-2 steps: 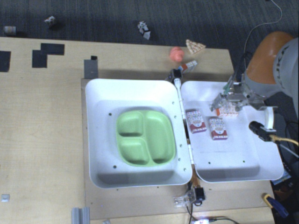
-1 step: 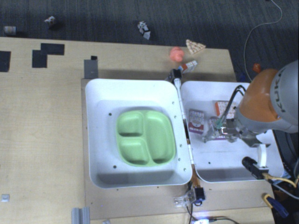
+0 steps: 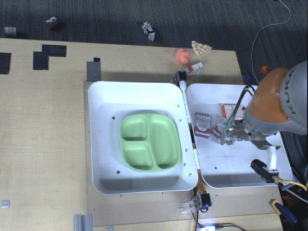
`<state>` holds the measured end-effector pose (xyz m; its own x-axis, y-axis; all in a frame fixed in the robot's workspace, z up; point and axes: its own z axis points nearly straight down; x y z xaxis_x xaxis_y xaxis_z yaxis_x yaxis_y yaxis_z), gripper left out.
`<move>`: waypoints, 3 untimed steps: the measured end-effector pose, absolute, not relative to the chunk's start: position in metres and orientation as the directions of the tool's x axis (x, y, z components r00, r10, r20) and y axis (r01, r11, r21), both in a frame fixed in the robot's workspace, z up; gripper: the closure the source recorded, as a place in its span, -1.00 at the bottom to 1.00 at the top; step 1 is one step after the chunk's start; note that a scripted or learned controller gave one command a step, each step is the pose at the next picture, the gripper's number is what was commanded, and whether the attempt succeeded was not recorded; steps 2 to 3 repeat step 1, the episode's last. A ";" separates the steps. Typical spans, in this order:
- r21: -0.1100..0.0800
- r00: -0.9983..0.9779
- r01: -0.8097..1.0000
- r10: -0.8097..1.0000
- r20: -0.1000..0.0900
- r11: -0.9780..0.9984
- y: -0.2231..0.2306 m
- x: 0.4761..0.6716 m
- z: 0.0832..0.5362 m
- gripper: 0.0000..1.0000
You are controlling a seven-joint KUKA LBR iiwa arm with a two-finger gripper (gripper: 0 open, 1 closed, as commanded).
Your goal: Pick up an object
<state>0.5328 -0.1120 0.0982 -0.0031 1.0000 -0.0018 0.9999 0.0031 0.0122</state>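
Observation:
My gripper [image 3: 226, 134] hangs low in the right bin [image 3: 226, 177], near its middle, under the grey arm with the orange band. Just left of it lies a small purple-and-white packet [image 3: 202, 123]. A red-and-white packet [image 3: 228, 110] lies behind the gripper toward the bin's far side. The arm covers the fingers from above, and nothing shows between them.
The left bin [image 3: 101, 129] holds a green divided tray [image 3: 149, 141]. Beyond the bins on the bench lie a pink ball [image 3: 182, 56], a wedge-shaped toy [image 3: 201, 47] and a small tube [image 3: 193, 69]. Small items lie scattered on the dark floor behind.

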 end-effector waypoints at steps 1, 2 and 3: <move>0.004 -0.001 1.000 1.000 -0.002 0.001 -0.189 0.539 0.127 1.00; 0.004 -0.001 1.000 1.000 -0.002 0.001 -0.189 0.539 0.127 1.00; 0.004 -0.001 1.000 1.000 -0.002 0.001 -0.189 0.539 0.127 1.00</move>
